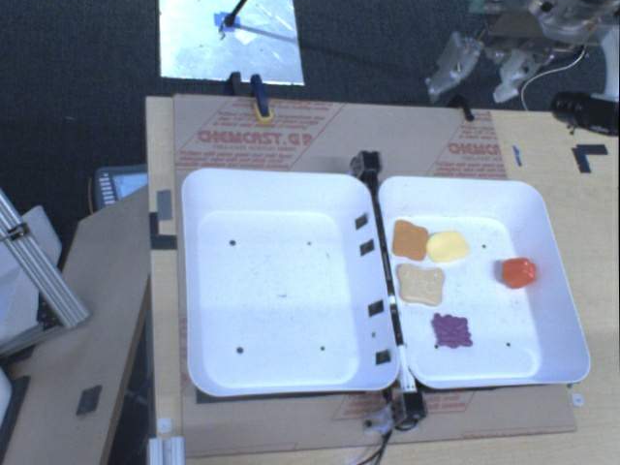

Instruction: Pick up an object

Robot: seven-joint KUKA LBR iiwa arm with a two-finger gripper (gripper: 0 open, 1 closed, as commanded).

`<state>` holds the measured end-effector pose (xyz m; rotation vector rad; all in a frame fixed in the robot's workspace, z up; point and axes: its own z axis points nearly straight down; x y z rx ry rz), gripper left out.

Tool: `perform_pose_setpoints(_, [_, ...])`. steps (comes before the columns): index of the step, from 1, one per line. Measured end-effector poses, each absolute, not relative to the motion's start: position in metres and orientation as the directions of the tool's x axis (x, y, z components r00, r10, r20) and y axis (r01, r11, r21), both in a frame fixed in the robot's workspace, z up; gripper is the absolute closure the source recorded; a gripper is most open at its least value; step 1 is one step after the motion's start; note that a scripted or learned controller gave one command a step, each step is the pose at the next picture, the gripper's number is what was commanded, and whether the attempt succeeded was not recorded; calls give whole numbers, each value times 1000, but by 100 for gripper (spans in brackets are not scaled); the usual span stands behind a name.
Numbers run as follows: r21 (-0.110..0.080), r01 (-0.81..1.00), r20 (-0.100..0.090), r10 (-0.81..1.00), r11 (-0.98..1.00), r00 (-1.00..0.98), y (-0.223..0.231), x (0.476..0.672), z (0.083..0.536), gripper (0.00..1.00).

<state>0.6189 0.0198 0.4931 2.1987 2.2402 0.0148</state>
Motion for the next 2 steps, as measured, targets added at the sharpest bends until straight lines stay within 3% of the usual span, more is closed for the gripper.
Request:
perform_pose_setpoints(1, [7, 1000, -7, 1000, -13, 13, -133, 591, 538, 0])
perform_pose_setpoints(2, [9, 1000, -2, 1000, 7, -7, -123, 593, 547, 100])
